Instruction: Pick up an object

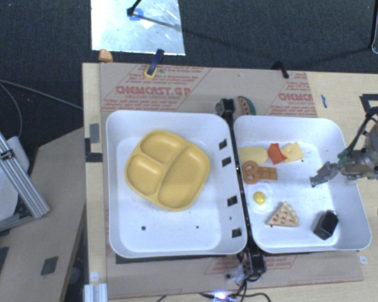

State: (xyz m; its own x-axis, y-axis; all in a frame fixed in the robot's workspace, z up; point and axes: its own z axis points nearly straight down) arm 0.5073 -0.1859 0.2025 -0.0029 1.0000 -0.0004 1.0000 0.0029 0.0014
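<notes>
The right bin (349, 197) holds several toy foods. A brown pretzel (251, 172) lies on a tan strip beside a pale yellow disc (254, 154). A red piece (275, 153) and a yellow cheese wedge (293, 151) lie further back. A fried egg (259, 199), a waffle-patterned wedge (283, 216) and a black block (326, 224) lie toward the front. My gripper (320, 177) reaches in from the right, over the bare bin floor right of the pretzel and above the black block, with nothing seen in it.
The left bin (123, 231) holds a yellow divided plate (168, 169). A black hinged divider (234, 175) runs between the bins. Cardboard lies under both bins. A shiny metal sheet (138, 17) lies on the dark floor behind, and a metal frame (12, 168) stands at the left.
</notes>
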